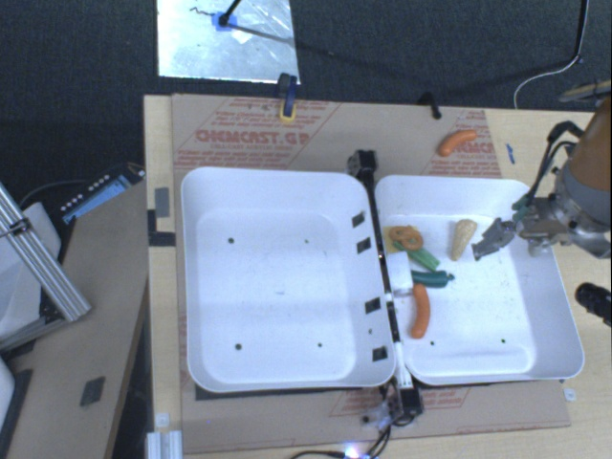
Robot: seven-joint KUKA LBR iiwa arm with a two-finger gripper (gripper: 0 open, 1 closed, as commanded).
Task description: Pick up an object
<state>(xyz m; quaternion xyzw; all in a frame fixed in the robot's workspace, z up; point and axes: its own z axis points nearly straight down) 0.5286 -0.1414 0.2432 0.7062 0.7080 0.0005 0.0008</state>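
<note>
The gripper (488,241) hangs over the right bin (545,338), its grey fingers apparently bare; how far apart they stand I cannot tell. Just left lies a pale beige piece (463,237). Farther left: an orange-brown piece (404,236), green pieces (426,268), an orange carrot (420,312). Beyond the left bin (277,285), cardboard (253,134) reads "CHEMCAST GP".

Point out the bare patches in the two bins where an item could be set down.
The left bin floor is bare throughout. In the right bin, the lower right floor is free; the left side is crowded by the orange carrot, green piece and beige piece, near the gripper.
</note>
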